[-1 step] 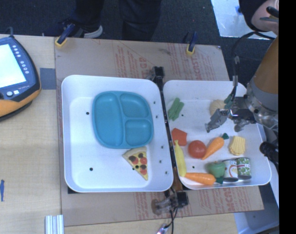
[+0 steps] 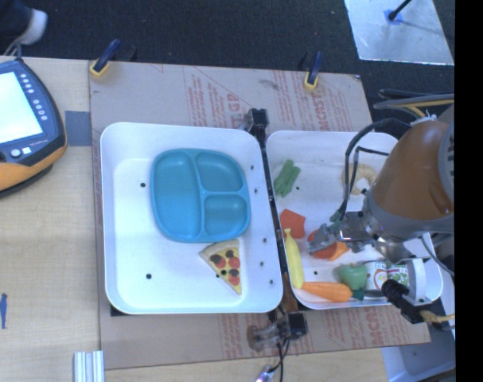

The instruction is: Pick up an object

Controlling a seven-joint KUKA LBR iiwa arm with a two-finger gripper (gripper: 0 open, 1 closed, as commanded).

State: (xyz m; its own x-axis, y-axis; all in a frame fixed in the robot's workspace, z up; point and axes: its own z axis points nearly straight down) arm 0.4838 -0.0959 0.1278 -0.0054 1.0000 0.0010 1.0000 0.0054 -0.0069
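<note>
My gripper [image 2: 327,237] hangs low over the middle of the right bin [image 2: 321,146], below the arm's orange band. An orange-red toy piece [image 2: 330,252] lies right under it; contact is unclear. A red piece [image 2: 292,221] sits just left of the gripper. A yellow banana [image 2: 293,259] lies along the bin's left wall. An orange carrot [image 2: 327,291] rests at the front edge, with a green toy [image 2: 354,275] and a white labelled container [image 2: 396,277] to its right. A green vegetable [image 2: 286,177] lies further back.
The left bin [image 2: 118,237] holds a blue divided plate [image 2: 201,193] and a pizza slice [image 2: 225,263]. A tablet in an orange case [image 2: 18,130] lies on the bench at far left. Clamps [image 2: 104,58] hold the cardboard sheet.
</note>
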